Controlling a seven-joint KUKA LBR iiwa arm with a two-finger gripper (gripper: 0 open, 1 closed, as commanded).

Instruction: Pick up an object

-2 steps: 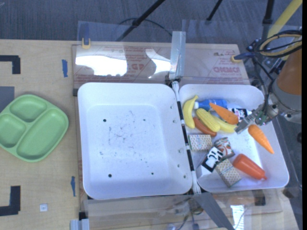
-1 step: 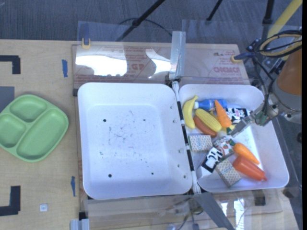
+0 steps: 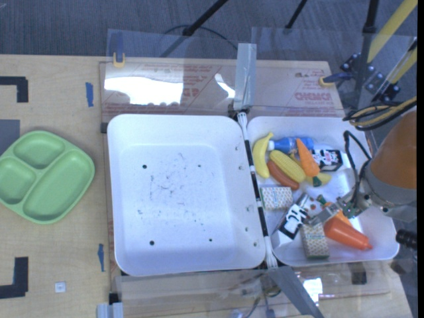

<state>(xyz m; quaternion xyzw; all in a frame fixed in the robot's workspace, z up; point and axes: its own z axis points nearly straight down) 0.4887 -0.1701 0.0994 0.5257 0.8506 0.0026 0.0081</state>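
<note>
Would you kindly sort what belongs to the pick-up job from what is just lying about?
Job: gripper; right bin with banana, corn cob, carrot, orange cone.
Lying about: left bin, green divided plate.

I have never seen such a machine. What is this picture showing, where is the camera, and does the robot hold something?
One camera looks down at a slant on a wooden bench. Two shallow white bins sit side by side. The left bin has only small marks on its floor. The right bin holds toy food: a banana, corn, a carrot, an orange cone, plus small boxes and a blue item. A green divided plate lies on the bench at the left. The grey and orange shape at the right is the robot arm. Its gripper is low among the toys, but I cannot tell whether it holds anything.
</note>
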